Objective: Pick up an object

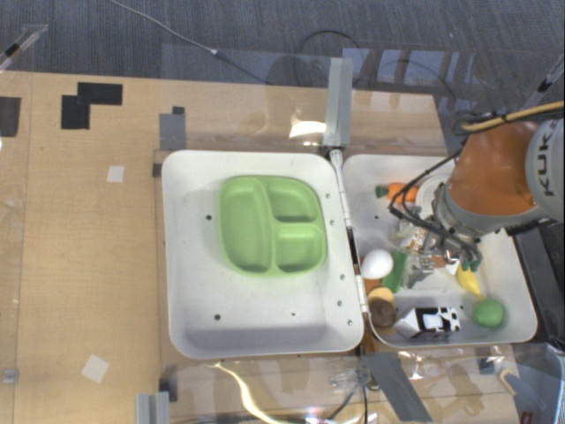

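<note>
Now we see the gripper [430, 253] low in the right bin [528, 321], among a smooth white egg [377, 262] and round green ball [488, 313]. Whether it is parted or closed, we cannot tell. A glossy green divided tray [270, 224] lies in the left bin [194, 316]

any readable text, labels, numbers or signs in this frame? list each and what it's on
None can be read.
Black-and-white box in the right bin: bold printed pattern, too small and blurred to read as letters.
Arm: dark mark on the grey casing at the frame edge, cut off, unreadable.
Black patches on the bench: plain shapes, no writing.
Green tray in the left bin: no markings visible.
</note>
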